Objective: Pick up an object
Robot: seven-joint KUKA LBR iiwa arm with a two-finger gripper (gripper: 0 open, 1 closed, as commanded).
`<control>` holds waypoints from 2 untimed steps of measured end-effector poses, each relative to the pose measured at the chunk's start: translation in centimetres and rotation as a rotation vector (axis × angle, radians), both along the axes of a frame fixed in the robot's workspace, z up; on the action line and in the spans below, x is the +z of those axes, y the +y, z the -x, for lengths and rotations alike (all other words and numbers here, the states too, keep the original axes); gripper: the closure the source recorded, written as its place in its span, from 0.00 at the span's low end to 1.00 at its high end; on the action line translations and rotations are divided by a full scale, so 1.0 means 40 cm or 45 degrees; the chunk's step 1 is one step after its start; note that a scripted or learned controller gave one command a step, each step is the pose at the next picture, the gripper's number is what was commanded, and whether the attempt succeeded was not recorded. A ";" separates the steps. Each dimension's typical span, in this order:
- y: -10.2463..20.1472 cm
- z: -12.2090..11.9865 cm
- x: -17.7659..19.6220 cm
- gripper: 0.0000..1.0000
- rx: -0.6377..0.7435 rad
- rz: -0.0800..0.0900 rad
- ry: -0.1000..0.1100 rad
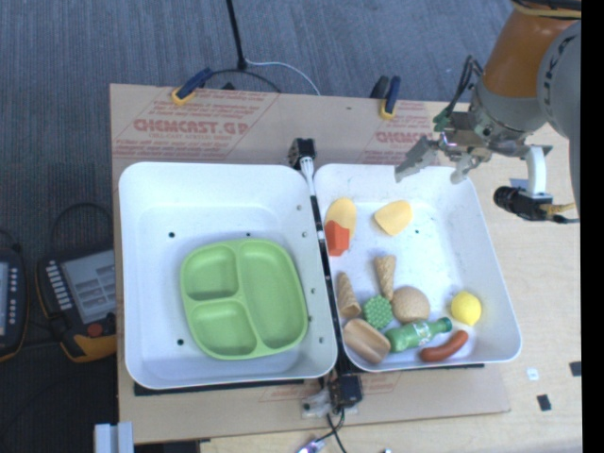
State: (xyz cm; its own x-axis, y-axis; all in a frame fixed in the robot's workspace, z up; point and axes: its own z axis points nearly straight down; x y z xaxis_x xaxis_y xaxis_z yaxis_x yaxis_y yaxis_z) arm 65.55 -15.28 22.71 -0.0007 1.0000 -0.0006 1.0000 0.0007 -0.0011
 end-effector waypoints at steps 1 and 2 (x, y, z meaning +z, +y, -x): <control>0.151 0.284 -0.109 0.00 -0.013 -0.001 0.003; 0.125 0.345 -0.329 0.00 -0.205 0.012 -0.044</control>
